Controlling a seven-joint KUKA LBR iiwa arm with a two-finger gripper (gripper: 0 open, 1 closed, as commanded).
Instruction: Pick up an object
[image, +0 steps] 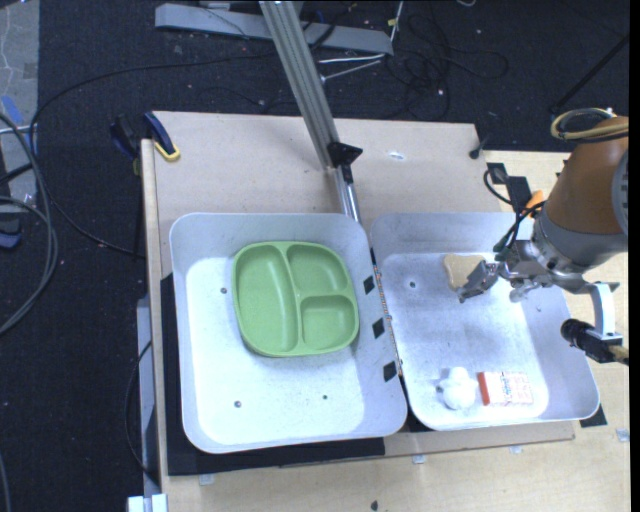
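From the overhead camera we look down on a pale wooden counter (420, 160) that carries two shallow white bins side by side. In the left bin (200, 390) we see a green divided plate (296, 298) with three compartments, lying flat in the upper middle of the bin floor. In the right bin (440, 330) we count three things: a tan, sponge-like piece (460, 267) near the far wall, a small white rounded object (458, 390) near the front, and just beside it on the right a white packet with red print (508, 388), lying flat. The white object and the packet look close to touching, though we cannot tell for sure. The arm (590, 205) comes in from the right, grey with its orange band showing above the wrist, and its end effector (490, 281) sits low over the far part of the right bin, just right of the tan piece and near its lower edge. We cannot tell whether the end effector is parted or closed, nor whether it touches the tan piece. A slanted metal pole (310, 90) crosses the far side of the counter above the bins, and dark cables lie on the floor around it.
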